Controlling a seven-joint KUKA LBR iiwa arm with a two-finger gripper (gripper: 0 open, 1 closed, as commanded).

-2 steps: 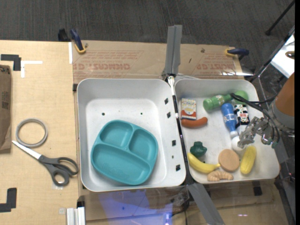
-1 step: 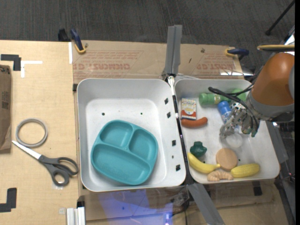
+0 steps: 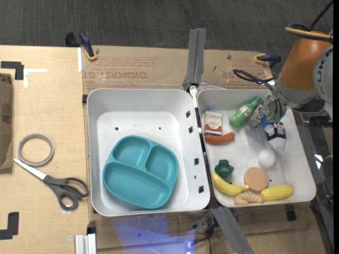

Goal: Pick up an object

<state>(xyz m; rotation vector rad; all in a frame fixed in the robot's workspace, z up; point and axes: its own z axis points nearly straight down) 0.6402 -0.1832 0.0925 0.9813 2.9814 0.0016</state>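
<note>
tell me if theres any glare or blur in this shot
Camera view: a bluish glow glares off the bench edge below the left bin; the hand by the green bottle looks soft; the teal plate and scissors are sharp.

Claw [image 3: 266,115] fingertips blurred; arm [image 3: 310,67] cut off at right edge.

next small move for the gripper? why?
Probably a short descent onto the green bottle. The gripper sits at the bottle's right end in the right bin, and nothing shows between its fingers. The bottle lies tilted with some room around it, apart from the hot dog and the small carton, so it looks like the closest target.
</note>
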